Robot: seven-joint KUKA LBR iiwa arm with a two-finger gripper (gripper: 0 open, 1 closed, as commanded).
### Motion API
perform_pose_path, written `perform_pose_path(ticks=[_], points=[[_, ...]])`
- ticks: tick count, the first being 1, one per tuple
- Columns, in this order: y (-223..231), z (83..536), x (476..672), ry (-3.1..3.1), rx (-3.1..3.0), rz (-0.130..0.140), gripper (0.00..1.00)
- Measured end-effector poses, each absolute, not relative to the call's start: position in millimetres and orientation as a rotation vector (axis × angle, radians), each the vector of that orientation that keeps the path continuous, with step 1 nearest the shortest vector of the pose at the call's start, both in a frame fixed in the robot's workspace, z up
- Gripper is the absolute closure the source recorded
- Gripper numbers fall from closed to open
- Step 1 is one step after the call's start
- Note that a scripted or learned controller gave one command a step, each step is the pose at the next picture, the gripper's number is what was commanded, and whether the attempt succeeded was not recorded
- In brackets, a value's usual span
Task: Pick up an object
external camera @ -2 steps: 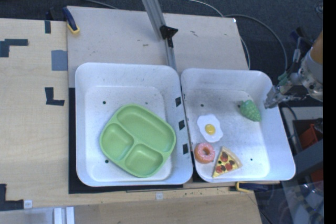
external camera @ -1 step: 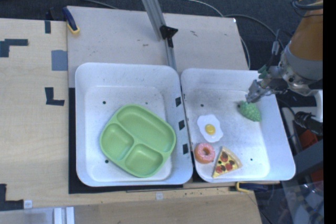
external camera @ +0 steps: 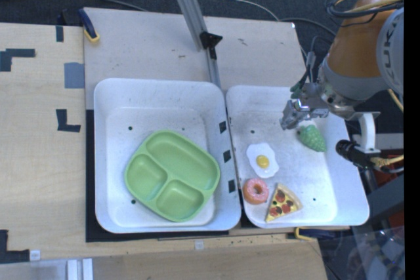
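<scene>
The bench [external camera: 151, 42] carried two white bins side by side. The left bin [external camera: 108, 141] held a green tray [external camera: 172, 175] with three compartments, lying flat toward its near side. The right bin [external camera: 328, 200] held four small things. The arm [external camera: 364, 42] reached in from the right, and its gripper [external camera: 296, 116] hung over the far part of the right bin; whether it was released or clenched could not be told. A green toy [external camera: 312, 138] lay just beside and below the gripper. The fried egg [external camera: 262, 160], pizza slice [external camera: 283, 202] and donut [external camera: 255, 191] lay nearer the front edge, well apart from the gripper, with nothing between.
</scene>
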State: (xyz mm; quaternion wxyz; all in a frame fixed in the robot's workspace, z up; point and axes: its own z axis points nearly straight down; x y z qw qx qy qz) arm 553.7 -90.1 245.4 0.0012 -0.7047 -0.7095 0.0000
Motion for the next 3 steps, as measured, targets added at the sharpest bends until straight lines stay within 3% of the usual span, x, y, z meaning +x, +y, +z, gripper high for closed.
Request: perform_pose_path(ticks=[2, 3], points=[[15, 220, 576.7, -2.227, -2.213, 0.002, 1.00], [66, 228, 596.9, -2.229, -2.212, -0.002, 1.00]])
